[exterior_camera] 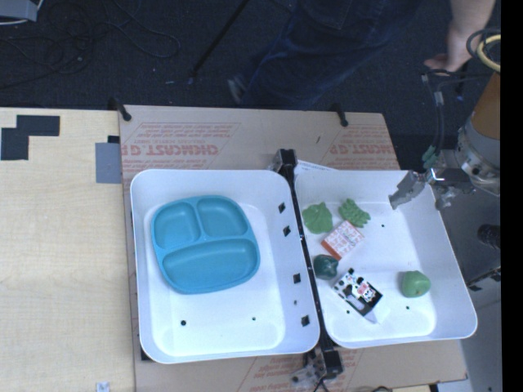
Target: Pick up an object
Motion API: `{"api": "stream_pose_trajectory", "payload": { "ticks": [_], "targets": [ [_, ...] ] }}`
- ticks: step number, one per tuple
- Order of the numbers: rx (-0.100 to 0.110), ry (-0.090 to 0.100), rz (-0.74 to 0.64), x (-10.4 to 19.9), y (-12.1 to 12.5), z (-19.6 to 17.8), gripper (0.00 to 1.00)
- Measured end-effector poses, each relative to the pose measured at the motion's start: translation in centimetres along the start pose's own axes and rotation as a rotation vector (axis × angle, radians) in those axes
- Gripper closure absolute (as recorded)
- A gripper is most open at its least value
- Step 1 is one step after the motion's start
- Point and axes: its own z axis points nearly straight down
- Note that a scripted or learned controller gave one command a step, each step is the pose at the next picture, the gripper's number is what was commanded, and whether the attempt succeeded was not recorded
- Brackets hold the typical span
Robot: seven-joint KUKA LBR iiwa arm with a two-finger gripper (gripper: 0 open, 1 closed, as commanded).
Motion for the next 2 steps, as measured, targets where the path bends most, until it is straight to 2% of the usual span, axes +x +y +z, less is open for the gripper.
{"api": "stream_pose_trajectory", "payload": {
  "ticks": [1, 2],
  "targets": [
    [-0.016, -0.003, -0.005, 3.0, 2.8, -15.0, 0.0],
    [-0.009, -0.001, -0.006, 11.5, 5.1, -25.1, 0.0]
  ]
}}
